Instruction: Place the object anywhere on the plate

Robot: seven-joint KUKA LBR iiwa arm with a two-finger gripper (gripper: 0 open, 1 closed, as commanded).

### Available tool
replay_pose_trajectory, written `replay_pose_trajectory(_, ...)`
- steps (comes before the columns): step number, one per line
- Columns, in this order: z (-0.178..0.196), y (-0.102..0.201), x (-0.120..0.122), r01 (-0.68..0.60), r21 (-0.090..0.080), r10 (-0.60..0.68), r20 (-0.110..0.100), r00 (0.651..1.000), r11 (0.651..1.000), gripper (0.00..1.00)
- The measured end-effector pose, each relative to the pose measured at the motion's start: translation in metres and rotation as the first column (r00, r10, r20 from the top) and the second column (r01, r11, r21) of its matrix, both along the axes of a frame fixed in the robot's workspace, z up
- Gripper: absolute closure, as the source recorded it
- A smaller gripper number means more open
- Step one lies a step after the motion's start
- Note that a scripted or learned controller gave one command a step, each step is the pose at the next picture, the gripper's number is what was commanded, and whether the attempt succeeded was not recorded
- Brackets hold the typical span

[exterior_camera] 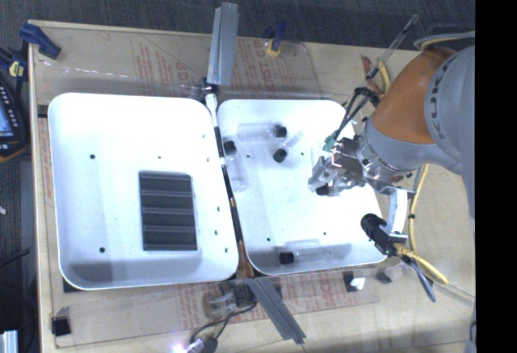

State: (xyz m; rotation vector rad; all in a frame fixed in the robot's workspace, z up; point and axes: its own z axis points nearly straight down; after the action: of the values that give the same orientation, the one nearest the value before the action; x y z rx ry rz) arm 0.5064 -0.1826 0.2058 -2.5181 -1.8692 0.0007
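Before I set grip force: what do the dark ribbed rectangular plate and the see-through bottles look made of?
Dark ribbed rectangular plate: probably matte plastic or rubber; it shows no glare. See-through bottles with black caps: likely clear plastic, since the white right bin shows through them, though glass is possible.

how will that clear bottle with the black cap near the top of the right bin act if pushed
The clear bottle lies on its side, so it probably rolls. It looks thin and see-through, so likely light, perhaps slippery on the smooth right bin.
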Motion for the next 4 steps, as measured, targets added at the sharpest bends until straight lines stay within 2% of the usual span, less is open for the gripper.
replay_pose_trajectory(1,-0.015,0.065,0.027,-0.063,0.001,0.063,-0.002,0.998,0.998,1.0)
replay_pose_trajectory(2,0.014,0.196,0.109,0.191,-0.004,-0.191,-0.002,0.982,0.982,1.0)
replay_pose_trajectory(3,-0.016,0.24,0.01,0.184,-0.005,-0.184,-0.005,0.983,0.983,1.0)
replay_pose_trajectory(4,0.008,0.321,0.082,0.237,-0.005,-0.237,-0.002,0.972,0.972,1.0)
